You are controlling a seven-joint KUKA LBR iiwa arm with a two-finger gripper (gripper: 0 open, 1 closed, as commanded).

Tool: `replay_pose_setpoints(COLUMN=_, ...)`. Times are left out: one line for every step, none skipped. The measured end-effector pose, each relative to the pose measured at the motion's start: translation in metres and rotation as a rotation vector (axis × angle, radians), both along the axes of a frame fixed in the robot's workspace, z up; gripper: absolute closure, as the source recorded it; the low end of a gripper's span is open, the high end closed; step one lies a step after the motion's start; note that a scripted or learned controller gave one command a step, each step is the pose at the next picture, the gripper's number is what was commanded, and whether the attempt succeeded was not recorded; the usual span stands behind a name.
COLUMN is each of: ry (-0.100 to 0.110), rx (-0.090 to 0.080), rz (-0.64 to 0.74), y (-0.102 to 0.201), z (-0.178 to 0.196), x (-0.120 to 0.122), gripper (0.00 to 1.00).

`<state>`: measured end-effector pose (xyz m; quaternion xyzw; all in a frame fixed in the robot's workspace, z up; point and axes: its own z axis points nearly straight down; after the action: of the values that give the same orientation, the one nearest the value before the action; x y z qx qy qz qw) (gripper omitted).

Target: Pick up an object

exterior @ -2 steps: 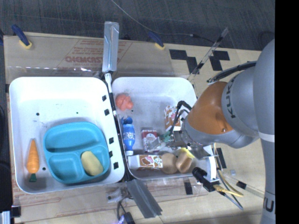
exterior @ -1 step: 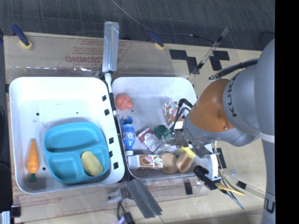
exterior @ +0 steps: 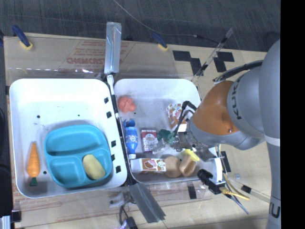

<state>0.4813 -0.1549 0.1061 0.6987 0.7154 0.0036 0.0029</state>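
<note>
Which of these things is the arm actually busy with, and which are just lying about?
Job in hand: gripper, low in the right bin among a green item, small carton and blue bottle.

Lying about: blue tray, carrot, potato.

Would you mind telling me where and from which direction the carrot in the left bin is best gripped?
I would grip the carrot across its orange body near the middle, coming straight down from above. It lies flat and lengthwise between the bin wall and the blue tray, green end toward the near edge, so closing across its narrow width probably suits best, though the gaps on both sides look tight.
</note>
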Motion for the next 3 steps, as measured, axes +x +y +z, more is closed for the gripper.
replay_pose_setpoints(ry=-0.009, rx=-0.017, rz=0.074, y=0.0507, z=-0.005, x=0.0822, gripper=0.0)
replay_pose_setpoints(ry=-0.007, rx=-0.014, rz=0.079, y=0.0528, z=0.0043, x=0.082, gripper=1.0)
replay_pose_setpoints(ry=-0.006, rx=-0.013, rz=0.079, y=0.053, z=0.0038, x=0.0817, gripper=0.0)
